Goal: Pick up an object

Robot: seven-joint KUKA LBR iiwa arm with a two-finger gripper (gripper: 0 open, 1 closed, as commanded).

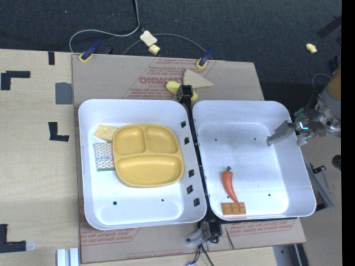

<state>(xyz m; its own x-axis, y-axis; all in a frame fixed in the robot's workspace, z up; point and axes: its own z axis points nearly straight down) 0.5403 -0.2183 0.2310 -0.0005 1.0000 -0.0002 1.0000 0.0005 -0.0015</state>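
An orange toy carrot [228, 185] with a green top lies in the right bin [260, 115], near its front. Just in front of the carrot sits a small brown waffle-like block [233, 208]. My gripper [284, 132] hangs over the right bin's right rim, well to the right of and behind the carrot. Nothing is seen between its fingers, and their spread is too small to read.
The left bin [89, 165] holds a yellow divided plate [148, 154], with a pale yellow wedge [104, 131] and a patterned card [103, 155] at its left. Clamps and cables lie behind the bins on the cardboard sheet [227, 82].
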